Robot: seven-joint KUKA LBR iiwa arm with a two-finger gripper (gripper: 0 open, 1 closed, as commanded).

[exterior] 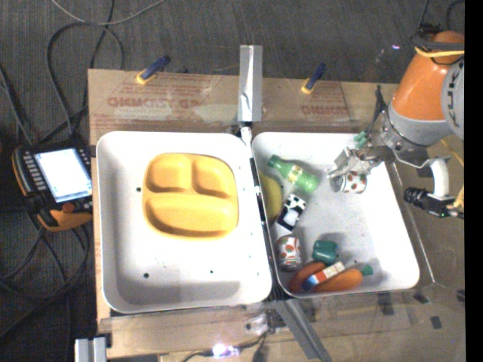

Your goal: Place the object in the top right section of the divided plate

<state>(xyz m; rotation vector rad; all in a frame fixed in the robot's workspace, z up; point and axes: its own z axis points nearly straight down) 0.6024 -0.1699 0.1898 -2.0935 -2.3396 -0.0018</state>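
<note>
Two white bins side by side on the desk (113, 119); left bin (121, 225) has the yellow divided plate (191, 194), three sections, two small ones at the far side, one large at the near side; plate sections bare.

Right bin (392, 240) holds the clutter: green bottle (294, 174) lying tilted near the far left corner; yellow item (270, 194) along the left wall, partly hidden; black-and-white cow-patterned object (291, 210) just beside it; small can (288, 250) with red and white print, text too small to read; teal block (325, 250); orange carrot-like piece (339, 280) and a red-blue-white marker-like thing (330, 271) at the near edge, touching.

Arm comes in from the right, orange band visible; gripper (351, 164) low over the far right part of the right bin; a white cup (355, 182) with red dots sits right at the fingertips, touching or just under them; cannot tell if the fingers are apart or clamped on it.

Desk cardboard has faint red printing, unreadable; two blue-yellow clamps (153, 69) at the far edge; a pendant (56, 176) with a lit screen on the left, text unreadable.
</note>
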